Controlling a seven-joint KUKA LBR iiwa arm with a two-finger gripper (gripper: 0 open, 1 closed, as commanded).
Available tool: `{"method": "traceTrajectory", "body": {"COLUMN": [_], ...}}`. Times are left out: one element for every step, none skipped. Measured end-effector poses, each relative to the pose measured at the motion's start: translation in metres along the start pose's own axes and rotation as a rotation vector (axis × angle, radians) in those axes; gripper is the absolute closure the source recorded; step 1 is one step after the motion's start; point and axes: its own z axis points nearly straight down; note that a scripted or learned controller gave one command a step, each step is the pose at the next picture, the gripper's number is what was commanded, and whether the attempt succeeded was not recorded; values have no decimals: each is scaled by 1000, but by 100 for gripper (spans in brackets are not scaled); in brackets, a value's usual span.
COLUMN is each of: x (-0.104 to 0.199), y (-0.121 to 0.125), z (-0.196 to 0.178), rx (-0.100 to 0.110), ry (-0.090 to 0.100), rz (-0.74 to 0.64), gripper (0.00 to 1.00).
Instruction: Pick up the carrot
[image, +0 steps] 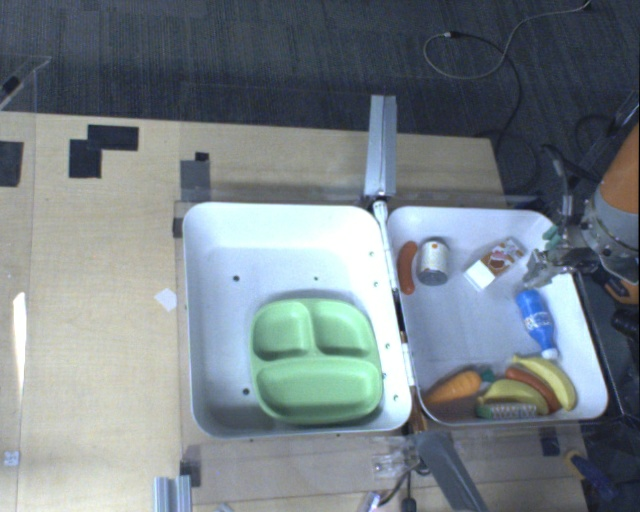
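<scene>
The orange carrot (453, 386) with a green top lies at the near left corner of the right bin (440, 330), its tip against the bin's left wall. My gripper (546, 262) hangs over the far right side of that bin, just above a blue bottle (536, 320). It is well away from the carrot, up and to the right of it. Nothing shows in its grasp.
Yellow bananas (548, 378) and a corn cob (508, 408) crowd the carrot's right side. A metal can (433, 261), a red sausage (406, 267) and a small packet (500, 258) lie at the bin's far side. The left bin (230, 250) holds a green divided plate (315, 360).
</scene>
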Motion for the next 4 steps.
{"method": "traceTrajectory", "body": {"x": [-26, -19, -31, -32], "y": [-40, -34, 36, 38], "z": [-110, -65, 8, 67], "rx": [-4, -3, -3, -2], "ry": [-2, -2, -1, 0], "rz": [152, -345, -438, -293], "gripper": [100, 100, 100, 100]}}
